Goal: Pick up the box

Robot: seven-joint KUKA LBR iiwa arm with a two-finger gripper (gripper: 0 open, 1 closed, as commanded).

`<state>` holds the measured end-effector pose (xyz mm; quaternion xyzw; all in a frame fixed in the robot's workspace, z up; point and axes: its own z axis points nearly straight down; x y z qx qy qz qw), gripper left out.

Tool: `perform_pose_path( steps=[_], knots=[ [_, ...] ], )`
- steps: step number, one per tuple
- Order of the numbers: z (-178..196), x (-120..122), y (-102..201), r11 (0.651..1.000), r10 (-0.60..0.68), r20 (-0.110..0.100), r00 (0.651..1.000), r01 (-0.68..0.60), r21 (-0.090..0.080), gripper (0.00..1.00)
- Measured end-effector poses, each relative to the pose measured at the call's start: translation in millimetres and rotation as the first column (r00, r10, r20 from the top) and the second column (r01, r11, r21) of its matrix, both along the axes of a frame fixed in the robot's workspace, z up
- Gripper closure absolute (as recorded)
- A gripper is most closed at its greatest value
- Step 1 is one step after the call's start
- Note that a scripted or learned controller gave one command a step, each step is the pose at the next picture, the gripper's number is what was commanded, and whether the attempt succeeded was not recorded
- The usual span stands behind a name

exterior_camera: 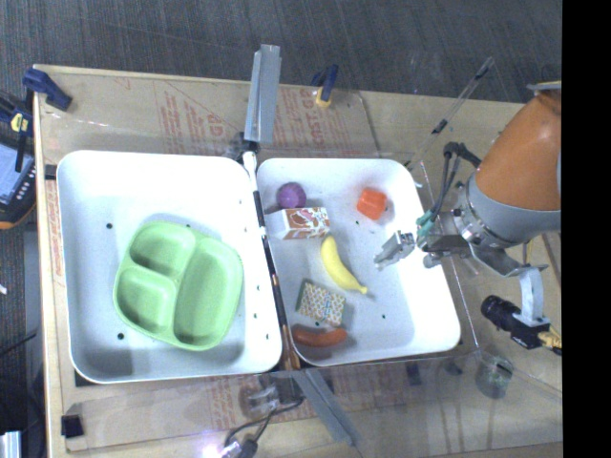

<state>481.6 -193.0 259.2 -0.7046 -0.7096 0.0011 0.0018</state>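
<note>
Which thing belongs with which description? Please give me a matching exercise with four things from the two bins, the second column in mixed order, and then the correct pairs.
Things:
1. green divided plate
2. banana
3. purple ball
4. box

Descriptions:
A. lies near the middle of the right bin
B. at the right bin's far left corner
C. alone in the left bin
D. just in front of the purple ball, beside the divider

Pairs: 1-C, 2-A, 3-B, 4-D
</note>
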Motion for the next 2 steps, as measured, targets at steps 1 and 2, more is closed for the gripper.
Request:
perform_pose_path(
  steps=[1, 2],
  knots=[
    [-96, 9, 58, 0.999, 0.050, -0.002, 0.999, -0.050, 0.000, 0.00],
    [-164, -3, 74, 0.991, 0.137, 0.009, 0.991, -0.137, -0.002, 0.00]
  ],
)
